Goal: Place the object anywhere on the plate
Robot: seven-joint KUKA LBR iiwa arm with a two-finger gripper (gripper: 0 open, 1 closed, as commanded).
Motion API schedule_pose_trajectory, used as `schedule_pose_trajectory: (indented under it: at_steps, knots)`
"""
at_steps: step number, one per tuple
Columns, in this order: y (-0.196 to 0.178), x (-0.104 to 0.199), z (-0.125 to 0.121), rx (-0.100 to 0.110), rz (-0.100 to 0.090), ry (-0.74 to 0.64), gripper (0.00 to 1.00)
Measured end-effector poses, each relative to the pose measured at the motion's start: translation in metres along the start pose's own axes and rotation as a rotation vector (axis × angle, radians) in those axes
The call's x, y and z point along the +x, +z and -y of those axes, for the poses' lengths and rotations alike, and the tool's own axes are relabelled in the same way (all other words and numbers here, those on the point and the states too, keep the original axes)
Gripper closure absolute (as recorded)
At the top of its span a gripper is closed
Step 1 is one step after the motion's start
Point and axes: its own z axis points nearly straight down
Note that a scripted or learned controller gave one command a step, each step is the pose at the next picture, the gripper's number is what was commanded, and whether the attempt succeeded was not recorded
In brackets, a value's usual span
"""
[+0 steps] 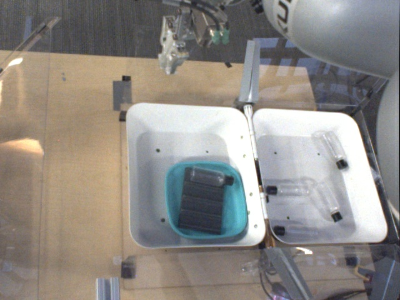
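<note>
I read the task as done: a clear bottle (207, 177) lies on the teal plate (173, 186). Gripper (172, 60) is raised over the far worktop (69, 167); whether it's apart or together, I cannot tell.

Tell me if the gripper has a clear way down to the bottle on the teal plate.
Probably yes. The gripper sits high beyond the left bin, and the bottle lies exposed on top of the dark ridged block in the plate, with nothing over it.

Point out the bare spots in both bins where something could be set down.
Left bin: bare floor behind the teal plate. The plate is crowded by a black block and a vial. Right bin: bare back-left corner; clear vials crowd the rest.
</note>
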Motion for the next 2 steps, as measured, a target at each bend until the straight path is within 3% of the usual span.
schedule_pose_trajectory:
  at_steps: [1,2]
  knots:
    - [0.0155,0.0000,0.0000,0.000,0.001,-0.262,1.00]
    - [0.0074,-0.0002,-0.0002,-0.001,0.002,-0.436,1.00]
